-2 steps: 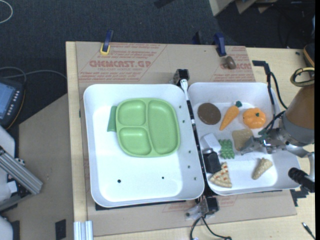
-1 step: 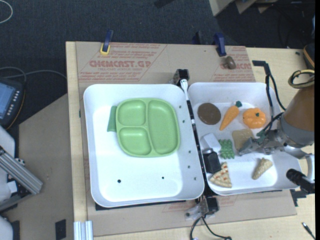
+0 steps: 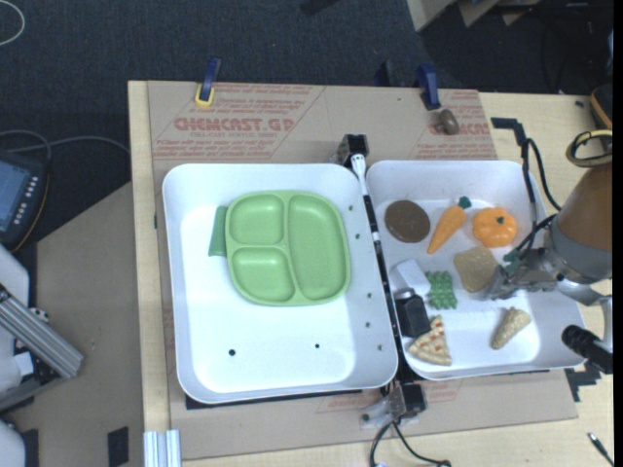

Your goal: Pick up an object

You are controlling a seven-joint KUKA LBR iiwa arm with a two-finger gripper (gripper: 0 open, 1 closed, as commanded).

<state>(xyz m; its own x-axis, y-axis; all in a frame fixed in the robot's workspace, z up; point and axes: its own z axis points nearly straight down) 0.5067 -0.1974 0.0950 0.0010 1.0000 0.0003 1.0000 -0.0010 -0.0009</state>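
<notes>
Nothing lifted yet: hand [image 3: 508, 278] low in right bin [image 3: 467, 173] beside bread slice [image 3: 475, 268]; grip unclear, cannot tell.

The gripper [image 3: 508, 278] hovers in the right bin [image 3: 506, 175] beside a tan slice [image 3: 474, 267], near a carrot [image 3: 448, 228]

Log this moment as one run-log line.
claw low in right bin | beside bread slice | nothing seen held | green plate in left bin
</notes>
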